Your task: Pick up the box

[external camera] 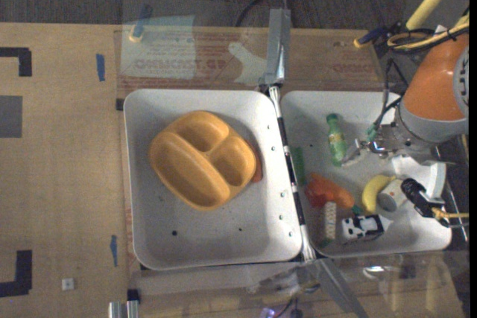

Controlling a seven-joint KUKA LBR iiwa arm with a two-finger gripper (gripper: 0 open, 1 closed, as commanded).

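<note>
The box [363, 227], black and white, is being observed lying at the near edge of the right bin [417, 238], flat on the floor of the bin and untouched by the arm. Just to its left a small pale speckled block [329, 220] is being noted, standing apart from it. Behind these, an orange carrot-like piece [328, 191] and a banana [373, 191] are being recorded; the box is lying just in front of the gap between them. The gripper [387, 151] is being held over the right part of this bin, beyond the banana and well apart from the box; whether the claw is spread or pressed together cannot be told, and nothing is being seen held in it. A green bottle [336, 138] is lying further back, left of the gripper. In the left bin [149, 234] an orange divided plate [203, 159] is being borne
</note>
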